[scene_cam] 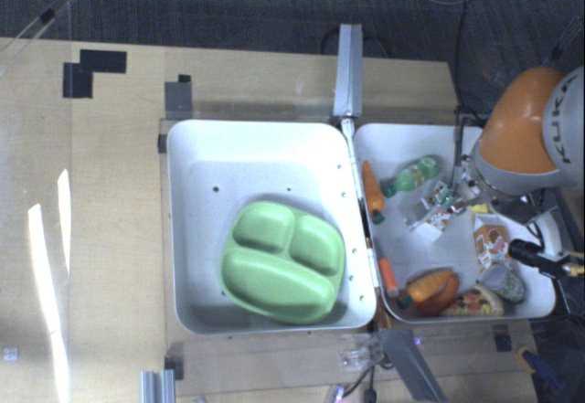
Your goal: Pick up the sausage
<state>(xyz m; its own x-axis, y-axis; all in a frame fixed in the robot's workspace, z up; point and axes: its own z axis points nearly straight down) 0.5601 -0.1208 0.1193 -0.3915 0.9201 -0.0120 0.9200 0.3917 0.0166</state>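
Metallic gripper (442,206), low over the middle of the right bin (416,141), below the grey wrist and orange band of the arm (521,132) reaching in from the right; too tangled in glare to tell whether spread or closed, and nothing visibly held. Just left of the gripper and toward the far wall, a green bottle (411,175) lying on its side. Along the left wall of the same bin, an orange carrot (370,188) lying lengthwise, with a dark green stub at its near end. Nearer the front on that same wall, a short red-orange piece (388,273). At the front of the right bin, well apart from the gripper, the sausage (437,294): reddish-brown, elongated, lying flat, pressed against an orange rounded item (430,282) on its far side. To the right of the sausage, a yellowish patterned item (480,302) against the front wall, then a grey crumpled object (504,281). Above that, a white printed packet (491,244), just right of the gripper. In the left bin (196,173), a light green divided tray (283,259) with three compartments, set toward the front right corner, compartments bare. Between the two bins, a grey metal rail (348,72) running away from the camera across the pale wooden bench (101,237).
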